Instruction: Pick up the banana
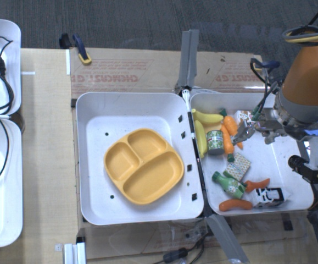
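Two white bins sit side by side on the bench (43,147). The left bin (87,164) carries a yellow divided plate (143,165) set at a slant, well apart from the clutter. The right bin (296,197) holds the mixed lot. The banana (201,130) lies tight against the right bin's left wall, one piece running along the wall and another bending rightward at the far end; placed so, the wall shuts off one side of any approach. A small green-labelled can (215,142) stands just beside it on the right, crowding the other side. An orange carrot (229,126) lies near the can, another orange carrot (235,204) at the near edge, a green bottle (228,183) toppled between, a patterned packet (238,166) by it. The arm reaches in from the right, wrist over the right bin's far-right part. The end effector (245,132) hangs low near the upper carrot, right of the can, apart from the banana; whether it is wide or narrow I cannot tell, metalwork too tangled. Judgement: approach stage, nothing grasped. Next move likely needs a shift leftward past the can; risk is a nudged can or a pinch against the wall.
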